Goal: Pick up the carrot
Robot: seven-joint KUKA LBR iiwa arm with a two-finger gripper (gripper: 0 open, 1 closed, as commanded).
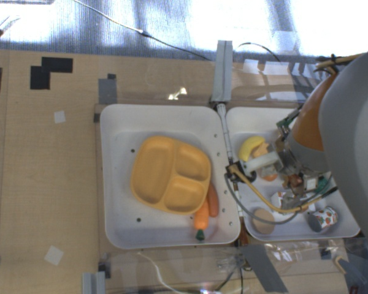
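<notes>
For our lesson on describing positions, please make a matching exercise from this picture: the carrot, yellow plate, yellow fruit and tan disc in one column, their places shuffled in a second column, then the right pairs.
Things
1. carrot
2. yellow plate
3. yellow fruit
4. tan disc

Places
A. right bin, by the rim lowest in the picture
B. middle of the left bin
C. right bin, upper part, close to the divide between the bins
D. left bin, beside the plate's lower right corner

Pairs: 1-D, 2-B, 3-C, 4-A
</notes>
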